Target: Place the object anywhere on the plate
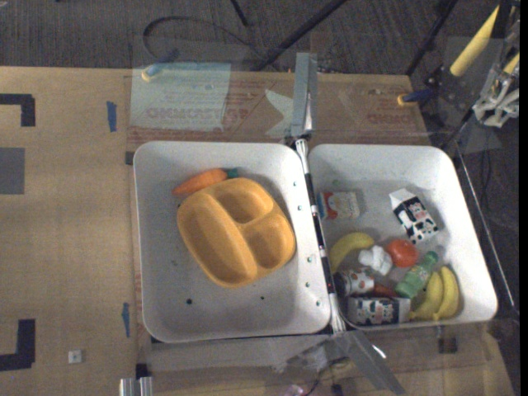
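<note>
A yellow plate [235, 231] with three compartments lies in the left bin [161, 304], turned at an angle. Nothing rests in its compartments. An orange toy carrot [200, 180] lies on the bin floor just past the plate's far left rim, touching or nearly touching it. The right bin [462, 196] holds several toy foods: a small red-and-white carton [342, 204], a cow-print milk carton [414, 218], a single banana [351, 246], a red tomato [403, 252], a green bottle [417, 275] and a banana bunch [441, 294].
A white piece [375, 259], a small can [355, 281] and a lying carton [378, 309] crowd the right bin's near side. A metal divider [304, 163] runs between the bins. Tripod legs and yellow padded bars [478, 31] stand beyond the bench's far right.
</note>
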### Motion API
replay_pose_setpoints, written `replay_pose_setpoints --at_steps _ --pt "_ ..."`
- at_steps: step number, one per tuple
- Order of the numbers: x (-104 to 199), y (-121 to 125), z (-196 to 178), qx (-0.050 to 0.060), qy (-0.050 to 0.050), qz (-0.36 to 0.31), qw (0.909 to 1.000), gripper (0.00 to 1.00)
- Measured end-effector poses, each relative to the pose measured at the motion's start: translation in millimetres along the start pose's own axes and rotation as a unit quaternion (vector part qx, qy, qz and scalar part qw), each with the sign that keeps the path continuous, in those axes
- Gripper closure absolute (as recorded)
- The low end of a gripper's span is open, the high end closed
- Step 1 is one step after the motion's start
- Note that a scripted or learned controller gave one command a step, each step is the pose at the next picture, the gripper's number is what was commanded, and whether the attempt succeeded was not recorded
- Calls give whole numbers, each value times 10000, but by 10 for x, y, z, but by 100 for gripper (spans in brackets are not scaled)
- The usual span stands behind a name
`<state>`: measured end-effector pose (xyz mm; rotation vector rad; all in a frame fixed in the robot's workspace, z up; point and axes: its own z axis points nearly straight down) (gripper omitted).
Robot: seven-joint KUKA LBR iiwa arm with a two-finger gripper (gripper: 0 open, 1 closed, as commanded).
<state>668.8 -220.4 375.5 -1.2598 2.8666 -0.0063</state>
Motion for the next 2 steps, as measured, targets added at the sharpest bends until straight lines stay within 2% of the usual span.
replay_pose_setpoints --at_steps 1,2 --pt "-195 190 -150 -4 -4 -1550 9879 100" --pt "17 -8 -260 -12 -3 -2920 9564 100"
